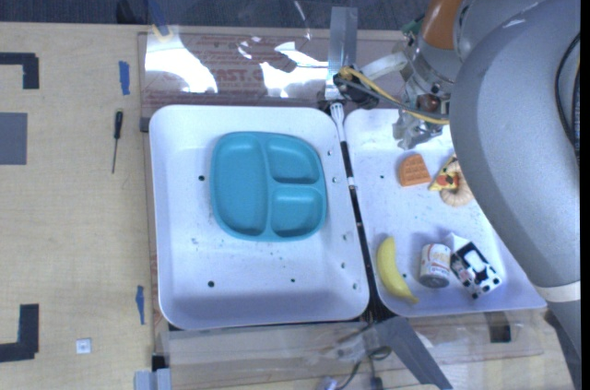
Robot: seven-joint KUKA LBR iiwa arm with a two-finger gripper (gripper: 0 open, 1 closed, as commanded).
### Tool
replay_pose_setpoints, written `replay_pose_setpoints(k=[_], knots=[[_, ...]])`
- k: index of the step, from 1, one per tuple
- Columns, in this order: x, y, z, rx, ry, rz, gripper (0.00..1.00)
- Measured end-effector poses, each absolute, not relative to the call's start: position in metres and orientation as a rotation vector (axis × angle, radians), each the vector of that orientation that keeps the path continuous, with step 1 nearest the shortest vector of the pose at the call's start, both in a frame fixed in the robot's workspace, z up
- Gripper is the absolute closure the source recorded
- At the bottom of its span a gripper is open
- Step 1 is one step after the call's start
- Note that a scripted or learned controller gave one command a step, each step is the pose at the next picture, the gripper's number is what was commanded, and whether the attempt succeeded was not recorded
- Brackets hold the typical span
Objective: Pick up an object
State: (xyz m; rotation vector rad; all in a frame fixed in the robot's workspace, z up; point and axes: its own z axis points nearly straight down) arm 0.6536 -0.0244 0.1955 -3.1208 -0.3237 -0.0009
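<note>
- A small orange wedge-shaped toy (414, 170) lies flat in the right white bin (369, 195), in its far half, roughly midway between the bin's left wall and the arm's bulk; bare white floor surrounds it on the left and near sides.
- The gripper (411, 132) hangs just beyond the orange wedge, toward the bin's far edge; nothing sits between its fingers, and whether they are spread or closed cannot be told from this angle.
- Just right of the wedge, a yellow-and-red toy food piece (451, 181) rests against the edge of the grey arm (525, 139), which covers the bin's right side.
- Along the near edge of the right bin sit three more items: a yellow toy banana (395, 269) near the near-left corner, curving alongside the left wall; a small cylindrical can with a pale label (435, 264) beside it; and a black-and-white blocky toy (476, 269) touching or just beside the can on its right.
- The middle strip of the right bin, between the wedge and the banana, is open floor.
- In the left white bin (175, 222), a blue divided plastic tray with three compartments (269, 185) sits at the centre, with a wide white margin to every wall.
- Behind both bins stands a clear plastic sheet (240, 56) catching glare.
- On the pale wooden bench (64, 222), well left of the bins, lies a thin black screwdriver (116, 137).
</note>
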Motion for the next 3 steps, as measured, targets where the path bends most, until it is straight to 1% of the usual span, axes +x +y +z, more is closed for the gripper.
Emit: replay_pose_setpoints(k=[1,2,3], knots=[[0.658,-0.029,0.234,-3.124,-0.321,-0.008,1.00],[0.659,-0.039,0.183,-3.098,-0.508,0.012,1.00],[0.653,-0.016,0.207,-3.122,-0.336,-0.004,1.00]])
